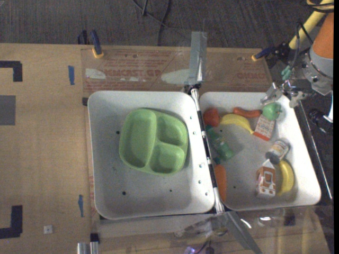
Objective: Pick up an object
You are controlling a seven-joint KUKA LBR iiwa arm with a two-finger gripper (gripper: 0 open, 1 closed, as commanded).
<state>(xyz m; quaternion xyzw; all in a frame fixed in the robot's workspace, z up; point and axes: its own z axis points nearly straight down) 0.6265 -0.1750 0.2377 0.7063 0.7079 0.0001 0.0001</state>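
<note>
From the fixed camera above the bench, the left bin (106,194) holds a green divided plate (154,141) lying flat near its middle, while the right bin (307,194) carries a scatter of toy food. Along its far side sit a red tomato-like piece (211,116), a yellow banana (237,121), an orange-red sausage shape (247,111), a small red-and-white packet (264,127) and a green round fruit (271,110). Lower down lie a green bottle (220,146), an orange carrot (221,182) against the inner wall, a small jar (277,151), a carton (266,180) and a second banana (286,177) just beside it. The gripper (283,91) hangs over the far right corner of the right bin, just above the green fruit; its fingers look spread apart with nothing between them.
</note>
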